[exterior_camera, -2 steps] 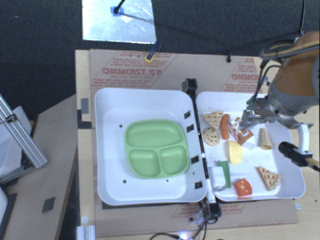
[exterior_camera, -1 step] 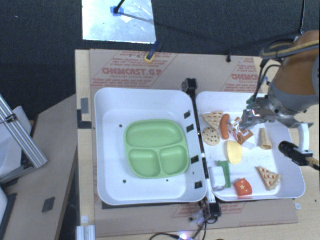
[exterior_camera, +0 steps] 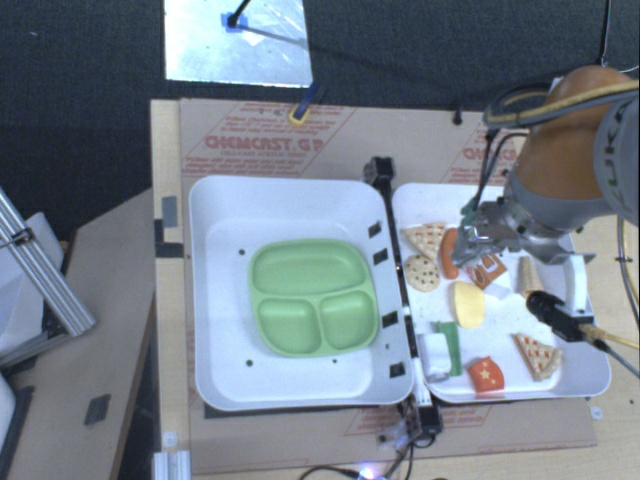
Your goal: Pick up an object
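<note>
Gripper [exterior_camera: 478, 240] hangs right of centre in the right bin [exterior_camera: 590, 368], over the hot dog [exterior_camera: 449, 252]; whether it is open or closed, cannot tell. Hot dog looks light, rigid, smooth plastic; grasp across its narrow middle.

Single fixed overhead camera, slanted over both bins [exterior_camera: 300, 193]

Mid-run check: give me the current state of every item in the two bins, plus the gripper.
green divided plate: flat in the left bin, its compartments hold nothing
pizza slice: lying in the right bin, beside the gripper
cookie: lying flat
yellow piece: lying loose
red piece: lying near the front wall
second pizza slice: lying flat
gripper: low over the right bin, grip unclear
</note>
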Controlling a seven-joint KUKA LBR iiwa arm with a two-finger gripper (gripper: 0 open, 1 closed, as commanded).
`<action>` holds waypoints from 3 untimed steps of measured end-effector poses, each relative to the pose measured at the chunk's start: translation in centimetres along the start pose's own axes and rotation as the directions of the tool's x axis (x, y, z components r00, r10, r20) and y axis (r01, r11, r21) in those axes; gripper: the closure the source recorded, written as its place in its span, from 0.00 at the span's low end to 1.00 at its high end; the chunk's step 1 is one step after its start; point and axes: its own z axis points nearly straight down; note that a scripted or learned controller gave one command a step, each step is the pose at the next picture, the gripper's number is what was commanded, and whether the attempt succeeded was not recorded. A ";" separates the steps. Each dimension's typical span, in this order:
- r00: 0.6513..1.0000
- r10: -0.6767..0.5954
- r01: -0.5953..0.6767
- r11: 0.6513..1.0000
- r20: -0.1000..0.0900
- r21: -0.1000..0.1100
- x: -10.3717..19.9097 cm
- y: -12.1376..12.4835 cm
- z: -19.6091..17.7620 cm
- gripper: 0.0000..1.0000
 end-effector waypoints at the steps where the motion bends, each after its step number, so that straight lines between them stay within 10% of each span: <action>1: 1.000 0.000 0.000 1.000 0.000 0.001 4.4 -3.1 -0.7 1.00; 3: 1.000 0.006 -0.006 1.000 0.001 0.000 9.2 -5.1 -0.7 1.00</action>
